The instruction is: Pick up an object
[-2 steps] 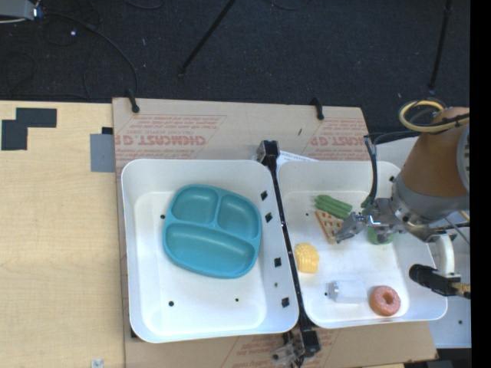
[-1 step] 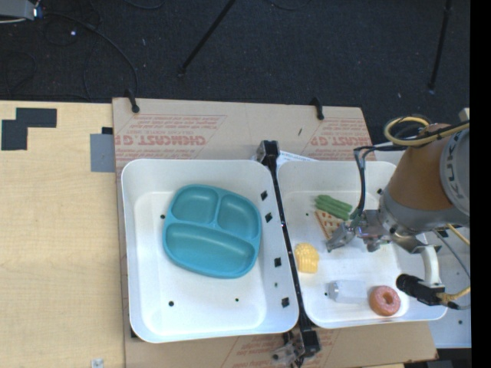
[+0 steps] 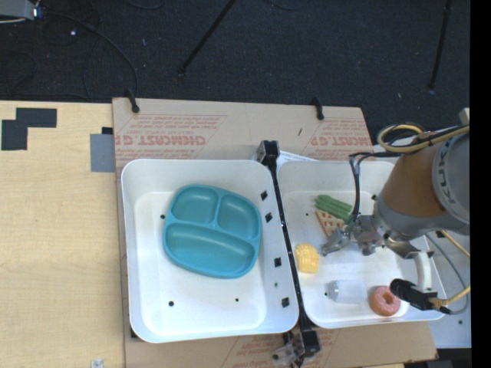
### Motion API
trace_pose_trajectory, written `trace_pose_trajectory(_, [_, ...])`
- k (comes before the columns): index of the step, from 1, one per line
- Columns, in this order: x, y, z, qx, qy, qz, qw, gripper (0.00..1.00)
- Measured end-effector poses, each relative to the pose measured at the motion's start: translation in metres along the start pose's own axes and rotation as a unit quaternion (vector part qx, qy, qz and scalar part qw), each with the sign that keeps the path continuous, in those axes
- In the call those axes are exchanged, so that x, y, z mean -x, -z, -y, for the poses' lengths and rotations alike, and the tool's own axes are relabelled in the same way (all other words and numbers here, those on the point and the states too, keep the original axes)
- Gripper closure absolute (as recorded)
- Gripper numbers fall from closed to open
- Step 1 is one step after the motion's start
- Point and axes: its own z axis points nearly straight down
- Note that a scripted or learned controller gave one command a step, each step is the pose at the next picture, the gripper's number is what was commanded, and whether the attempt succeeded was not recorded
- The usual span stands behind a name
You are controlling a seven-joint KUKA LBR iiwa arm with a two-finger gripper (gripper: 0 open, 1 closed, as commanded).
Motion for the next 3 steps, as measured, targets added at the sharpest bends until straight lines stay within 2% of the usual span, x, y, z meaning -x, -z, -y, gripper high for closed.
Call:
trace_pose_trajectory(1, [0.001, 0.012, 0.000, 0.001, -0.002, 0.000, 1.0000, 1.00])
trace_pose_trajectory(2, [-0.001, 0.057, 0.006, 0.003, -0.001, 0.001, 1.0000, 1.00])
trace_pose_trajectory(3, [0.009, 0.110, 0.001, 0.004, 0.001, 0.001, 1.0000, 1.00])
